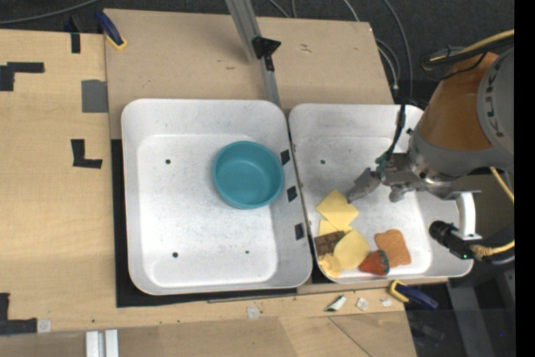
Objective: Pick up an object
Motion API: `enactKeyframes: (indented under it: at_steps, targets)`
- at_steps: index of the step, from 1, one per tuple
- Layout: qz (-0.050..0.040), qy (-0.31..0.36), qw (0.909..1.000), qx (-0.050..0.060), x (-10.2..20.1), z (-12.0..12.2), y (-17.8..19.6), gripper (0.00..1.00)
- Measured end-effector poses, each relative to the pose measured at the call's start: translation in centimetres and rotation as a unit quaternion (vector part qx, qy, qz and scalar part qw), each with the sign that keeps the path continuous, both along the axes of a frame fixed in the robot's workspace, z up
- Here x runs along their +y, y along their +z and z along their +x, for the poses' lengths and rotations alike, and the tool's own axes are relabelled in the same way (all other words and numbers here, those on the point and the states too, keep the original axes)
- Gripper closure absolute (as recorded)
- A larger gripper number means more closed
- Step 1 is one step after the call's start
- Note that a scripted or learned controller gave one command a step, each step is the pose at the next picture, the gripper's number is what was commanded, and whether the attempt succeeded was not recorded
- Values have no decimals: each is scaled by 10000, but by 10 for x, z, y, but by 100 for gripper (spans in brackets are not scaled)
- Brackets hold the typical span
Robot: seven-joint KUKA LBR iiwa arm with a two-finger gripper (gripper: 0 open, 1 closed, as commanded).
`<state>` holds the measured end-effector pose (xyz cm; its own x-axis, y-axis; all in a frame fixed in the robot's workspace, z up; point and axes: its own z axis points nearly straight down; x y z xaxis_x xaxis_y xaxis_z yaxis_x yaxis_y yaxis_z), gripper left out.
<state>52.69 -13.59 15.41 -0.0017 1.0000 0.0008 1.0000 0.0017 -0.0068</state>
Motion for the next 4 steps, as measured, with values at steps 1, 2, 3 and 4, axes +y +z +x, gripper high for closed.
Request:
enactKeyframes:
  at_steps: [1, 2, 3, 4]
  targets:
    - [1, -5, 10000, 4, -3, -3, -45, 0]
    - [-4, -9, 10000, -38, -3, -2, -64, 0]
    - [-2, 2, 10000, -36, -2, -2, -54, 100]
    - [-6, -3, 10000, -42, -1, -3, -12, 100]
